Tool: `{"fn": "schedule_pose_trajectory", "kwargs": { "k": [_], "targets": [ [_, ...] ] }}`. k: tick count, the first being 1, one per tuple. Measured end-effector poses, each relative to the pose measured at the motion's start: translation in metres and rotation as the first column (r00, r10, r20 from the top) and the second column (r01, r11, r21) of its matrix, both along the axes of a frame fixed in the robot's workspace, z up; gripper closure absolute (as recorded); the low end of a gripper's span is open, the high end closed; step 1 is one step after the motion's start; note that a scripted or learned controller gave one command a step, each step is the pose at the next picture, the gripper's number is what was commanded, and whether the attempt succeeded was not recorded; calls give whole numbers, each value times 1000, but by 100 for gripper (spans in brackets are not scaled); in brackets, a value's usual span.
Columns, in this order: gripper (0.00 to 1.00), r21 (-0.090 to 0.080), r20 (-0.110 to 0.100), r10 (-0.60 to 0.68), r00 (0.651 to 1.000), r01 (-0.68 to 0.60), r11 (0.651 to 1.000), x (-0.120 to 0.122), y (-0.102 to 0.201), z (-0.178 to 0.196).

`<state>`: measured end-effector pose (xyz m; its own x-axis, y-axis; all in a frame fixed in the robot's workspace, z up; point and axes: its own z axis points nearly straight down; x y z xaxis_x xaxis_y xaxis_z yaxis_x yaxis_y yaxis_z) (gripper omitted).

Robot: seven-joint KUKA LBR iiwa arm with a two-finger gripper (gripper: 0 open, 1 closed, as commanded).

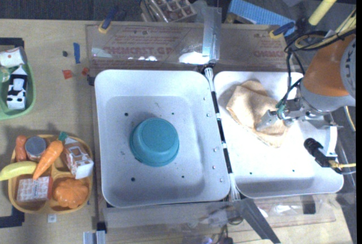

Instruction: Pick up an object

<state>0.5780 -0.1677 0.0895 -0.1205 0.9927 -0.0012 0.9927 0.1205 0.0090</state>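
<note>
On the far left of the bench stands a green tray (17, 102) with small toy items in it, and below it a yellow plate (50, 198) that carries toy food — a banana (16, 170), a carrot (48, 158), a small carton (77, 159) and some other pieces.

The left bin (110, 98) holds one thing, a teal bowl (155, 141), which lies upside down near the middle of the floor of the bin.

In the right bin (283, 172) lies a crumpled tan cloth (249, 104), in the upper left part of the bin, close to the wall that separates the two bins. The gripper (268, 121) is down at the lower right edge of this cloth and touches it; most of the cloth spreads up and to the left from the gripper. The tip of the gripper is pressed into the folds, so I cannot tell if it is apart or together, or if any cloth is caught in it.

The arm (331, 76) — grey, with an orange band — comes in from the right side over the edge of the right bin.
</note>
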Motion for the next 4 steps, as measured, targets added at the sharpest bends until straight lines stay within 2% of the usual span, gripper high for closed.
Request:
{"fn": "schedule_pose_trajectory", "kwargs": {
  "k": [1, 2, 3, 4],
  "targets": [
    [100, -1, 6, -4, 1000, 4, 1000, 1, -2, 12],
    [0, -2, 6, -4, 1000, 4, 1000, 1, -2, 12],
    [0, -2, -5, 67, 998, -67, 998, 25, 17, 17],
    [0, -4, -2, 147, 989, -147, 989, 38, 54, 0]
  ]
}}
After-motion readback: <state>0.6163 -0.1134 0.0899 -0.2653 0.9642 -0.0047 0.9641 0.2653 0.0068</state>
